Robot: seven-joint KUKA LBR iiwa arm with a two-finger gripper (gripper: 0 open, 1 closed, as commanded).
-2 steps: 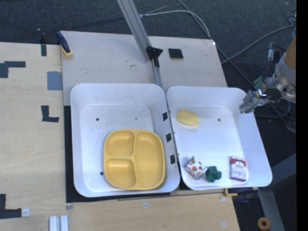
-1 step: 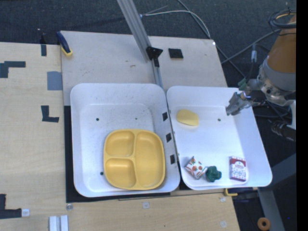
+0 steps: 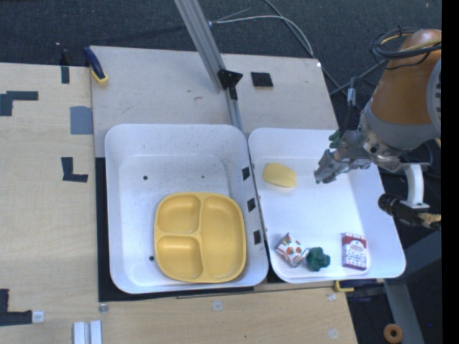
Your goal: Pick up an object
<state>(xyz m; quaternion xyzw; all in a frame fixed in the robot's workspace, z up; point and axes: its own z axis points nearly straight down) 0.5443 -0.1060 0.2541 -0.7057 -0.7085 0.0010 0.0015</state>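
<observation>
Gripper above the right bin, four small things below

The likeliest thing to be picked, a pale yellow rounded lump (image 3: 279, 175) with a soft, smooth look, lies flat on the floor of the right shallow white bin (image 3: 373, 192), in its far left part, close to the wall shared with the other bin. It is an oval, slightly longer left to right, and nothing touches it.

The grey two-finger gripper (image 3: 326, 174) hangs over the same bin, just right of the yellow lump and apart from it. Its dark fingers point down and to the left; nothing shows between them, but whether they are spread or closed cannot be told from this angle. Above it sits the arm's orange band (image 3: 409, 84).

Along the near side of the right bin lie three more things: a crumpled white packet with red print (image 3: 290, 250), a small dark green lump (image 3: 318, 259) touching the packet's right side, and, well apart to the right, a flat red and white box (image 3: 354, 251).

The left shallow white bin (image 3: 143, 156) holds a yellow plastic plate with three compartments (image 3: 201, 236), lying flat toward its near right corner. Both bins rest on the light tabletop (image 3: 158, 84).
</observation>
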